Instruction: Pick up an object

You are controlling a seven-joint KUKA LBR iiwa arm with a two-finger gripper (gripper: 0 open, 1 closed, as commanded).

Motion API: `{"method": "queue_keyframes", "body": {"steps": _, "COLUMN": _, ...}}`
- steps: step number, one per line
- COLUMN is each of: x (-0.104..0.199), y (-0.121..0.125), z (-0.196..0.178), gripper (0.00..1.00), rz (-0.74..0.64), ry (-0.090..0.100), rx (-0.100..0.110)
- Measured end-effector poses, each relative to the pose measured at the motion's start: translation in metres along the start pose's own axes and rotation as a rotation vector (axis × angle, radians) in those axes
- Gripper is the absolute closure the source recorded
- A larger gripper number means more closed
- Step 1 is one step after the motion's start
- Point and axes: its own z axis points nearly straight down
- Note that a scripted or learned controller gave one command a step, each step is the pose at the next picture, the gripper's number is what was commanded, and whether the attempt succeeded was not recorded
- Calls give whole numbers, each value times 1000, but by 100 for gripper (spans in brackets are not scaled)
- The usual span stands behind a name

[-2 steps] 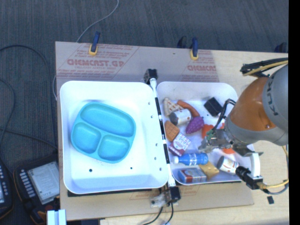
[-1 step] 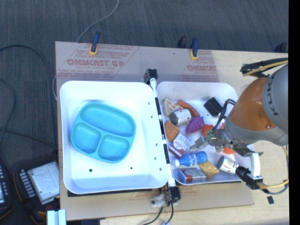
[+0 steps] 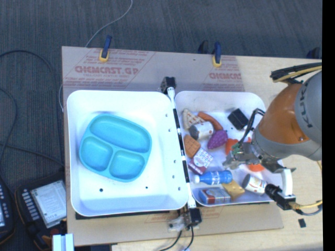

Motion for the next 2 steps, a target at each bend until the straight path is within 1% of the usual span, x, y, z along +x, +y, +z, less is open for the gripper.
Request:
{"method": "queue_keyframes", "body": {"steps": 1, "x": 0, "y": 0, "z": 0, "gripper": 0, "rz": 0, "ry": 0, "rx": 0}}
{"method": "queue_keyframes", "body": {"steps": 2, "x": 0, "y": 1, "z": -9, "gripper": 100, "rz": 0, "ry": 1, "rx": 1}}
